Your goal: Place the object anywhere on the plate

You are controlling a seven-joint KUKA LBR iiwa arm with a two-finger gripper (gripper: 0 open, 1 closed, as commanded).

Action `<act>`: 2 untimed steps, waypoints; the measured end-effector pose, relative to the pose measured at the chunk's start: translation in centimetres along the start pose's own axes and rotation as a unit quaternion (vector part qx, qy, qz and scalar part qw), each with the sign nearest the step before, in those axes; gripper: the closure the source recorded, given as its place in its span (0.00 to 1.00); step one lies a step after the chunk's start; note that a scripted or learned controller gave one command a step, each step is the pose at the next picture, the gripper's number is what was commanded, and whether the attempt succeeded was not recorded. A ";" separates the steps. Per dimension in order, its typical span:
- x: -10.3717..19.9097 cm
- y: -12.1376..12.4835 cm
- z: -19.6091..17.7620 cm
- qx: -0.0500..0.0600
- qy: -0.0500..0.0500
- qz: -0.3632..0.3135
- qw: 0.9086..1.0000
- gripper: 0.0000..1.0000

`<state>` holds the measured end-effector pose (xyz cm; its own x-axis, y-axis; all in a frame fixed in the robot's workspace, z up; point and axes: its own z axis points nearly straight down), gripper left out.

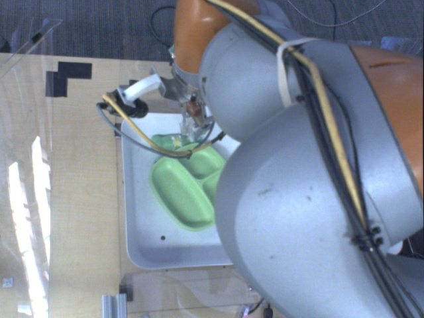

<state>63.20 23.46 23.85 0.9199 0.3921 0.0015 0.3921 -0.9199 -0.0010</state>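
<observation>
plate (180, 194) in bin (142, 244), claw (190, 132) above

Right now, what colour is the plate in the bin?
Light green; the plate shows clearly in the camera view.

— What does the bench (59, 197) look like?
— Pale wood, with a bright glare streak near its left edge.
— Anything marked on it?
— A black stepped patch (66, 77) sits at the far left.
— And the bin?
— One white bin (142, 224) lies right of the bare wood, a small dark speck on its floor.
— Beyond the bench?
— Dark grey carpet (99, 12) at the far side, with a thin black cable (344, 8) looping across it at the far right.
</observation>
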 end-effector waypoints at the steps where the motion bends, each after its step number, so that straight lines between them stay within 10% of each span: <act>1: -6.6 -2.9 14.6 0.001 0.006 0.100 0.995 1.00; 2: -12.5 -5.4 14.4 0.000 0.013 0.100 0.995 1.00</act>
<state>49.58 23.58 9.41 0.9793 0.2007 0.0277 0.2009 -0.9796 -0.0032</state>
